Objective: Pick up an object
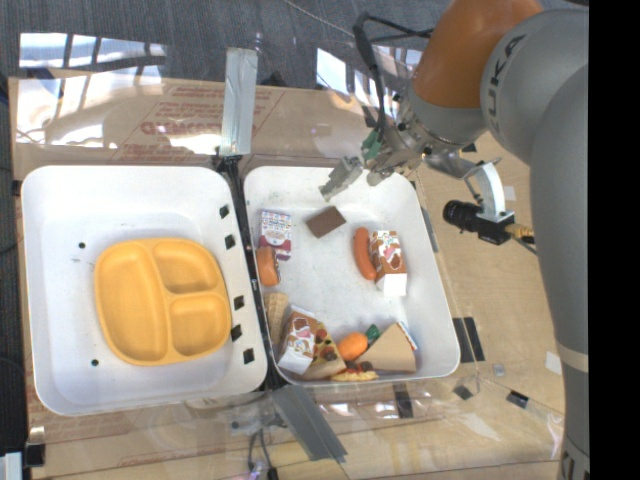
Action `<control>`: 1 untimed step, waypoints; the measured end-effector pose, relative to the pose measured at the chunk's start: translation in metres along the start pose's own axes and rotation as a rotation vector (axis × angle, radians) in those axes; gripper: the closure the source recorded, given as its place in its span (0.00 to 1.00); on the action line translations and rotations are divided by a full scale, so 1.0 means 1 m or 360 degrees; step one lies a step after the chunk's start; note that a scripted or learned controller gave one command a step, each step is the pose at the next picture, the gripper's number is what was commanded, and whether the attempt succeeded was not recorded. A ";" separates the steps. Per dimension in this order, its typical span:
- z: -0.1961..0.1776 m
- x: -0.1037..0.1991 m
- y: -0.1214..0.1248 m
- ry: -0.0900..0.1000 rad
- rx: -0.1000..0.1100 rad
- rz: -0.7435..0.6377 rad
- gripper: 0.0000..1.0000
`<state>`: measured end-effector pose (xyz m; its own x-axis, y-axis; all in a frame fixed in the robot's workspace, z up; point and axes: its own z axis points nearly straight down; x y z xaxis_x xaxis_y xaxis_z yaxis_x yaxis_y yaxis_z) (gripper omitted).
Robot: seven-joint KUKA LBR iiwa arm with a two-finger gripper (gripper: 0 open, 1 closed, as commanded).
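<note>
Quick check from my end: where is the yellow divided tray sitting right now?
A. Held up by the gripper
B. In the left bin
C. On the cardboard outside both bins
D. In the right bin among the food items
B. The yellow divided tray lies flat in the left bin, alone, while the gripper hangs over the right bin.

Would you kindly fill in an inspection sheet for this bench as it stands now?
Surface: two white bins, left bin and right bin, side by side.
Job's things: right bin holds a brown square, sausage, small cartons, carrot.
Clutter: yellow divided tray in left bin.
Grippers: gripper above right bin's far edge, nothing between its jaws.
Cables: black cable by the wrist.
Surroundings: cardboard beyond the bins.
</note>
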<state>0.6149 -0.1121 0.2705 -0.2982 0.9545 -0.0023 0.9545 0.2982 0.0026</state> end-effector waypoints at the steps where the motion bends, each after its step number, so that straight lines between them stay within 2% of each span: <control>1: 0.126 0.014 -0.146 0.0013 0.0027 0.0181 0.00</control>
<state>0.4722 -0.1428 0.1445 -0.1878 0.9822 0.0050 0.9821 0.1879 -0.0144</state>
